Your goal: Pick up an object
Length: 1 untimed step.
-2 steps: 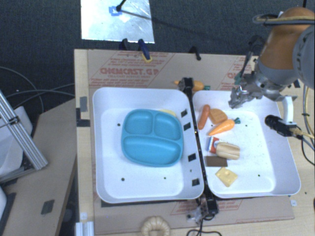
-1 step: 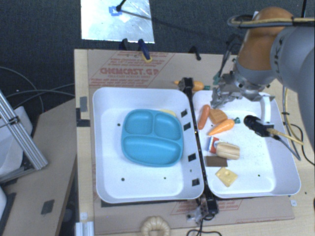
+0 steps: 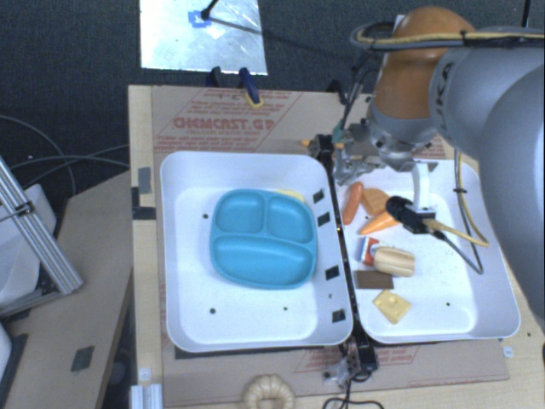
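My gripper hangs over the far left corner of the right bin, just above an orange carrot. Nothing is visibly held in it. Beside the carrot lie an orange chunk and an orange wedge. Nearer the front are a small red, white and blue item, a tan bread roll, a brown block and a yellow cheese piece.
The left bin holds a blue compartment plate with a pale yellow thing at its far edge. A beige ring lies in front of the bins. A blue clamp and a foil sheet sit behind.
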Each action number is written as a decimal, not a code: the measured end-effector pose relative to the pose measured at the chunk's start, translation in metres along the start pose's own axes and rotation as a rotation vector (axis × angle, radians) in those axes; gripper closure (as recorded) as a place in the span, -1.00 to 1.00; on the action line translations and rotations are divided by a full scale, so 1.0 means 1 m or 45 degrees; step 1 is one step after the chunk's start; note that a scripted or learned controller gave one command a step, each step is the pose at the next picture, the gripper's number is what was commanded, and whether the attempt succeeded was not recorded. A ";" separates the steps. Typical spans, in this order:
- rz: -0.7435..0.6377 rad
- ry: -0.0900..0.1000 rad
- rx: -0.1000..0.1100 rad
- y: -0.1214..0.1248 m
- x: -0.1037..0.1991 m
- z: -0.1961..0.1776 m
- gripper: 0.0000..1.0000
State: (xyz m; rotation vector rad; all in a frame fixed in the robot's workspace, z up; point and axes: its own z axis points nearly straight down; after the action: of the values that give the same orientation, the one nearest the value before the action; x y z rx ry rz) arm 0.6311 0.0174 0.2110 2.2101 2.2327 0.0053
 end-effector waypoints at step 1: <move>0.004 -0.001 -0.001 -0.003 0.024 -0.023 1.00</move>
State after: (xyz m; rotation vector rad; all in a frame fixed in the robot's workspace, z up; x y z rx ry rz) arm 0.6278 0.0414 0.2339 2.2127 2.2287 0.0049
